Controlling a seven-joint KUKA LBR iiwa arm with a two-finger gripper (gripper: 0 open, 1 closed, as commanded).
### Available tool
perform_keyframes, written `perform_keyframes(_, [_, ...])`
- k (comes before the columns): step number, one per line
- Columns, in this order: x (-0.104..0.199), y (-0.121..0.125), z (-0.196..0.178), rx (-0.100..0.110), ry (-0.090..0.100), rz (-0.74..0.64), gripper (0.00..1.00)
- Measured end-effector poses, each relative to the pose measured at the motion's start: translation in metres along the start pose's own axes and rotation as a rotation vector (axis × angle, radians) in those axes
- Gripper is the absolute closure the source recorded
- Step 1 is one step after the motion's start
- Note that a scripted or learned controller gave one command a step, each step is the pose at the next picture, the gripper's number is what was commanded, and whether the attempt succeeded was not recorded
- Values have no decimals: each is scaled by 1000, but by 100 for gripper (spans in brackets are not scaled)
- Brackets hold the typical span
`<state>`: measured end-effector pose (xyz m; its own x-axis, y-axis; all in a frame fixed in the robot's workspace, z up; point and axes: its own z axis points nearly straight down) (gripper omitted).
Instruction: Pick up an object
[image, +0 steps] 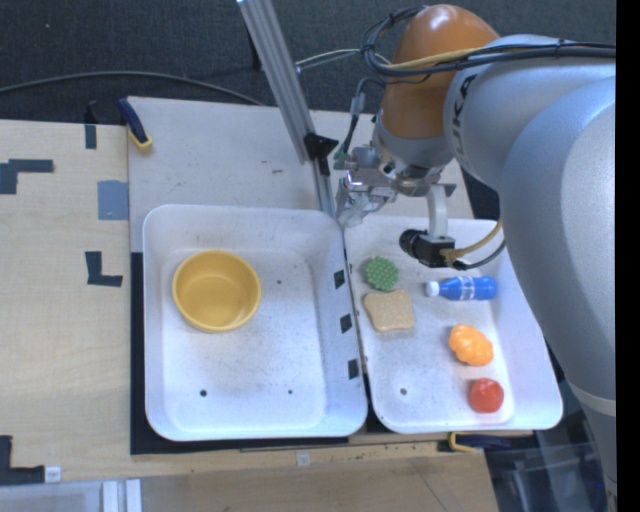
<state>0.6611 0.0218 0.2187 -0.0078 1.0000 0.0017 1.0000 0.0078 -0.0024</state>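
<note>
We saw the gripper (352, 205) poised over the far edge of the right bin (520, 400), near the seam with the left bin (160, 400), and we could not tell how it was set. It held nothing that we could make out. A green piece (380, 272) lay just below it, touching a slice of toast (388, 312). Further right lay a blue bottle (462, 289) on its side, an orange lump (470, 344) and a red ball (485, 395) (all apart). A yellow bowl (216, 290) sat upright in the left bin
</note>
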Motion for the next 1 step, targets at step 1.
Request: perform_keyframes(1, [52,-1,-16,-2,0,1,100])
